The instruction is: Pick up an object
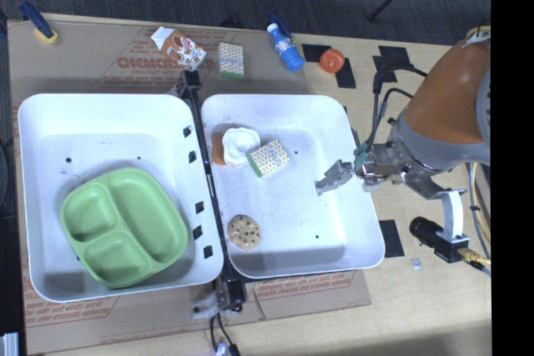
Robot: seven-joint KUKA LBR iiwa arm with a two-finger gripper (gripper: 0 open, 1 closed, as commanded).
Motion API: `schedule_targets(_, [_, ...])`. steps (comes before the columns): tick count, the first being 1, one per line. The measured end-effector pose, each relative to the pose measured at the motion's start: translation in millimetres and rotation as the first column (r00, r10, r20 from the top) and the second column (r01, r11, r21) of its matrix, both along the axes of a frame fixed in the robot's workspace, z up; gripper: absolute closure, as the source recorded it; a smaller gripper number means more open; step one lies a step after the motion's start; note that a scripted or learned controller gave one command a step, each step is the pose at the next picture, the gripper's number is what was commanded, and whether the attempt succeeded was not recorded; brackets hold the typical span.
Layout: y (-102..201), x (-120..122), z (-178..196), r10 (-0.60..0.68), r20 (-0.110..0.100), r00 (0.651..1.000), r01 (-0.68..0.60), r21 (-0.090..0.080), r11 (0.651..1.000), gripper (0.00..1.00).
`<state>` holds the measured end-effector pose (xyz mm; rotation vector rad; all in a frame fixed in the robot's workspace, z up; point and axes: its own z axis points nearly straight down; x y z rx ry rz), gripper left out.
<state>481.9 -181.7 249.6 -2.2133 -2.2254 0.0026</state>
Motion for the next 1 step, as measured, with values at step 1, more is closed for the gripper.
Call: schedule_targets(1, [13.4,-6.3,-106.6,0.002,-0.002,1.0,-0.002,0.001,1.0,0.0])
